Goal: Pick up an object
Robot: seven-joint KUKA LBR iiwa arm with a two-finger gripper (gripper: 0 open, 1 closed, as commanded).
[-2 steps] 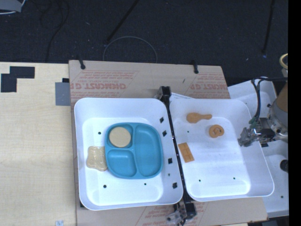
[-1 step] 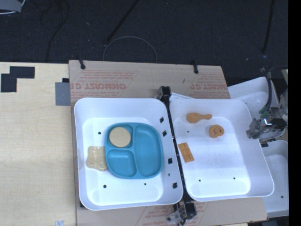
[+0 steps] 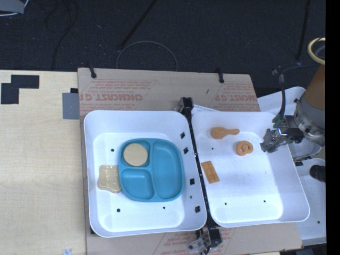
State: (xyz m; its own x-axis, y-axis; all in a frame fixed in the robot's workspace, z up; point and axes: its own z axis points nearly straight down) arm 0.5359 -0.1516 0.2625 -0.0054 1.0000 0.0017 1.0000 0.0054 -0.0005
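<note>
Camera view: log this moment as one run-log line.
gripper: at right bin right edge, holding nothing | right bin: drumstick, pretzel, cracker | left bin: blue tray with cookie, bread beside

We see two bins side by side. In the left bin (image 3: 95, 142) lies a divided tray (image 3: 159, 177), a round cracker (image 3: 135, 154) in its rear-left compartment, and a bread slice (image 3: 109, 178) touching its left edge. In the right bin (image 3: 255, 195), a drumstick (image 3: 224, 133) lies behind a pretzel (image 3: 244, 148); a wafer (image 3: 210, 171) lies nearer, leftward.
</note>
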